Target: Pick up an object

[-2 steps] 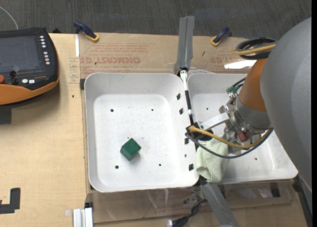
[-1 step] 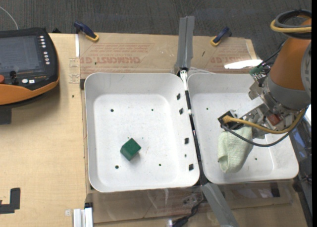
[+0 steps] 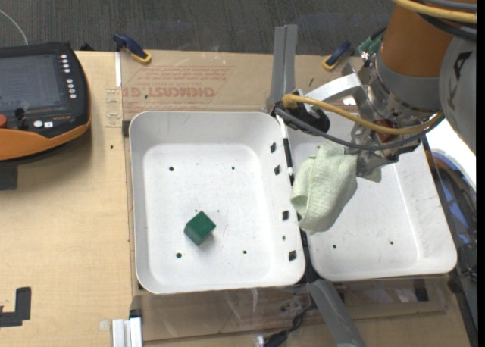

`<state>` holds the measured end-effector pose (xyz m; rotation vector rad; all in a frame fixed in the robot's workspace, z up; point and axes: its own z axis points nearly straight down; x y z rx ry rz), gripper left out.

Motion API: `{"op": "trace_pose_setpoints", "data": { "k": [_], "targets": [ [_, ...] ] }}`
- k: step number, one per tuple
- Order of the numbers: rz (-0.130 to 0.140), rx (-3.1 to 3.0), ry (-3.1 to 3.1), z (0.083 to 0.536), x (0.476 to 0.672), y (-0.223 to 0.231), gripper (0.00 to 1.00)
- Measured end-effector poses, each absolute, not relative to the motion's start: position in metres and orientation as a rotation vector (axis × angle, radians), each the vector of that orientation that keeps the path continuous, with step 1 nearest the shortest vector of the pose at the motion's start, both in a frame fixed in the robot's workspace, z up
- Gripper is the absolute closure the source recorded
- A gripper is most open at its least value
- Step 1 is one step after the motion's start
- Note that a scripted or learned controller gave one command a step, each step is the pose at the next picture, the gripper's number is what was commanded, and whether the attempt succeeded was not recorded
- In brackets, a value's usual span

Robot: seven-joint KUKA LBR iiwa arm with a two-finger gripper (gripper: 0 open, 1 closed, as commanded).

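Observation:
A pale green cloth [image 3: 323, 190] hangs bunched over the left side of the right bin [image 3: 394, 220], its lower end near the divider between the bins. Its upper right corner is pinched in my gripper [image 3: 365, 162], which is shut on it under the grey and orange arm. A small green cube [image 3: 200, 227] lies in the left bin [image 3: 138, 186], toward the front and well left of the gripper.
A teach pendant [image 3: 38, 99] rests on the bench at far left. Blue and orange clamps [image 3: 133, 48] hold the cardboard behind the bins. Yellow and black cables [image 3: 326, 110] loop from the arm over the right bin's back left corner.

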<state>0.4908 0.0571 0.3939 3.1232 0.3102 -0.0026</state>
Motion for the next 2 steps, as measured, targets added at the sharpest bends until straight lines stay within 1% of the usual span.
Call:
{"op": "trace_pose_setpoints", "data": {
  "k": [1,2],
  "targets": [
    [-0.009,3.118,0.362,0.325,0.477,0.013,1.00],
    [-0.009,3.120,0.346,0.310,0.477,0.000,1.00]
  ]
}}
